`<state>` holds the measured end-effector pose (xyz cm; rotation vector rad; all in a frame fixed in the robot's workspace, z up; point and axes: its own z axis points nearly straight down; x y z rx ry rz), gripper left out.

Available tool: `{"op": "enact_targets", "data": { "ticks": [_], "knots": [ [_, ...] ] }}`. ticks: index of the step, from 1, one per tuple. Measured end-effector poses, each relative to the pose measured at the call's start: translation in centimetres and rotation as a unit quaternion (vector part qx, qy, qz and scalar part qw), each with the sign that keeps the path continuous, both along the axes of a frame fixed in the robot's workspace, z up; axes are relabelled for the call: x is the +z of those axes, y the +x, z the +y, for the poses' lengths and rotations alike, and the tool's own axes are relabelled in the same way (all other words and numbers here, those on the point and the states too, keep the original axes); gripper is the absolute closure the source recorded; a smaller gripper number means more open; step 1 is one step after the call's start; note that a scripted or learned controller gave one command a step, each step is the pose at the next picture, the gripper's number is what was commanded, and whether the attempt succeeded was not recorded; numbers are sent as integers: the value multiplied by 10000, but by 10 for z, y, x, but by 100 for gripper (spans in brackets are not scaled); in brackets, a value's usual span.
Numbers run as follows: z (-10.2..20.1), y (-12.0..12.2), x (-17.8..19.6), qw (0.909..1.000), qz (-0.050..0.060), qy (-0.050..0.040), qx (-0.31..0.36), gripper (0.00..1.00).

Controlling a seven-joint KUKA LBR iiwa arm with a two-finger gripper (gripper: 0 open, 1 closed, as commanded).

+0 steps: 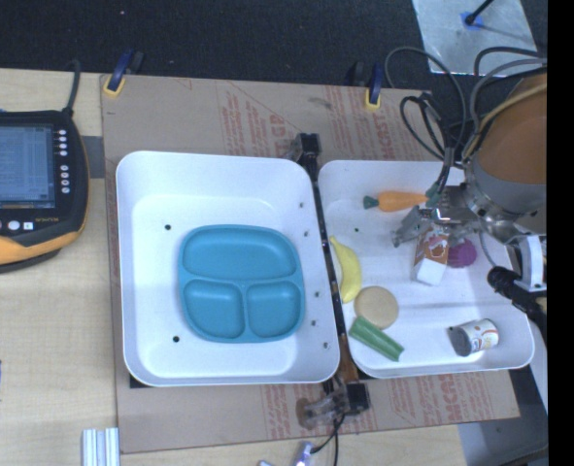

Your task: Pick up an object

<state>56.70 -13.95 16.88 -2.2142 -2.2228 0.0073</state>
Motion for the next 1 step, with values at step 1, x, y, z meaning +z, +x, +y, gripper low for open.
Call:
{"op": "enact_targets", "data": {
  "ticks": [1],
  "knots": [
    [-59, 34, -63, 10000, -12, -5, -7, 0]
  ]
}}
